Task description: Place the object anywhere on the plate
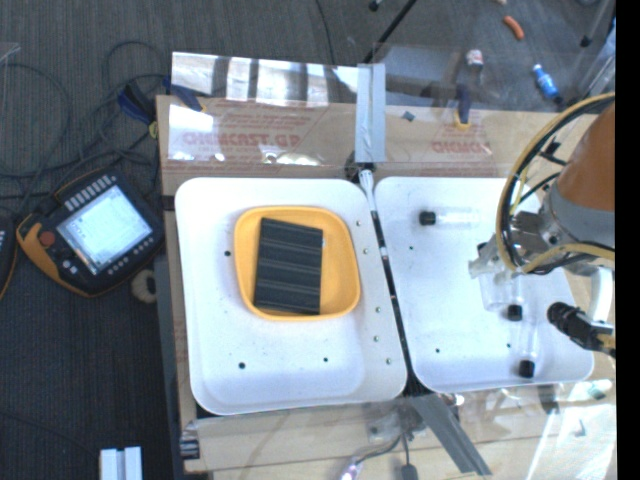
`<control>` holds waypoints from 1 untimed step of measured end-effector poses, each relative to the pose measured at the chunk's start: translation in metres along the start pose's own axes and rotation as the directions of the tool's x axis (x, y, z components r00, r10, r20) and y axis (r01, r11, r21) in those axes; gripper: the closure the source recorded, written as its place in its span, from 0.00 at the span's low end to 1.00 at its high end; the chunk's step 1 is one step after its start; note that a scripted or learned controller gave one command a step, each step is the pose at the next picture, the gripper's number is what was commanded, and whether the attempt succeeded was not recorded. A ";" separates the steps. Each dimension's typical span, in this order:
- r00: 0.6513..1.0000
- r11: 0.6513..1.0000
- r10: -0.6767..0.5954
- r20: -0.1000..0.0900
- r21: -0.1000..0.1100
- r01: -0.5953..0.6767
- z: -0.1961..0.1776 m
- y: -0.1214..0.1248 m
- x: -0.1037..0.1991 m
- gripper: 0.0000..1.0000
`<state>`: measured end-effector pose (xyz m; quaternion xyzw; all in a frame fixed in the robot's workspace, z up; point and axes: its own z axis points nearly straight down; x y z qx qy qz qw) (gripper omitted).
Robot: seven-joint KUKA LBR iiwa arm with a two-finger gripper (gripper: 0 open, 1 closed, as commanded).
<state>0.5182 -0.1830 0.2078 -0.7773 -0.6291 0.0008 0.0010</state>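
Over the left bin (pixel 210 368), at nine o'clock from my gripper (pixel 497 280), the dark ribbed block (pixel 289 266) already lies on the yellow plate (pixel 345 290) — placing looks done — though whether I'm clenched or released, I cannot tell.

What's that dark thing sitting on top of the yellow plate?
A dark ribbed rectangular block lies flat on the yellow plate, near its middle, in the left white bin. The plate's rim shows all around it; the part of the plate under the block is covered.
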 end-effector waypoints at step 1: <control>1.000 1.000 0.000 0.000 0.000 0.000 0.000 0.000 0.000 0.00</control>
